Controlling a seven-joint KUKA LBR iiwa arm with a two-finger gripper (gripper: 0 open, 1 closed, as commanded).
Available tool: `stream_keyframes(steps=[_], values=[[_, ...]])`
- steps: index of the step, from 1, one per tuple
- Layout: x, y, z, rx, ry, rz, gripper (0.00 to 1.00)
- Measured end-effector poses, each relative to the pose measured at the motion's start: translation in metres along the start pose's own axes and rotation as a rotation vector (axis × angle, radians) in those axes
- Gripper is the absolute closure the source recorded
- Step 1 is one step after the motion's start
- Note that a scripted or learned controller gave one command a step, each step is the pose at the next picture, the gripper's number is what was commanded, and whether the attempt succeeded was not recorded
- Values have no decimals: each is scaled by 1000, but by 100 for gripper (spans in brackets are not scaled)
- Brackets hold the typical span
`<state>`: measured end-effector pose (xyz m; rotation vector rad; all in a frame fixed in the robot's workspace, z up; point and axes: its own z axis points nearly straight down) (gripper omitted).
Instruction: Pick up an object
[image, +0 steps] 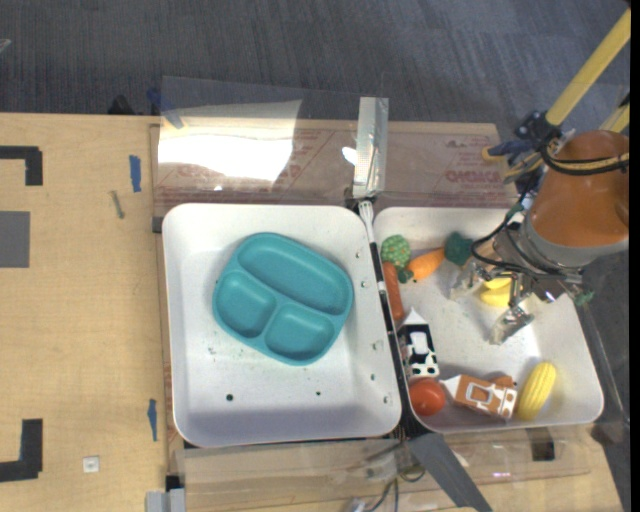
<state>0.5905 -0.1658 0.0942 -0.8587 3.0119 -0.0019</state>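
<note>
My gripper (492, 303) hangs low over the right bin (570, 330), below the orange band of the arm (585, 190). Its two metal fingers (514, 322) stand well apart, so it is open. A small yellow object (497, 291) lies in the gap between them and is not clamped. Other toys in this bin: an orange carrot (427, 264), a green leafy piece (395, 248), a dark green piece (458, 247), a black-and-white carton (420, 345), a red tomato (427, 398), an orange-and-white box (487, 393) and a yellow corn-like piece (538, 388).
The left bin (190, 380) holds a teal divided plate (285, 297). A thin red-orange piece (392, 290) lies along the divider between the bins. A clear panel (235, 150) stands behind the left bin. A yellow pole (595, 65) slants at the upper right.
</note>
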Motion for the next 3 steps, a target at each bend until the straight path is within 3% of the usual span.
stream_keyframes(steps=[1,2,3], values=[[-67,49,5,1,-6,107,0],[-71,47,-10,7,-20,110,100],[-112,108,-98,2,-9,103,100]])
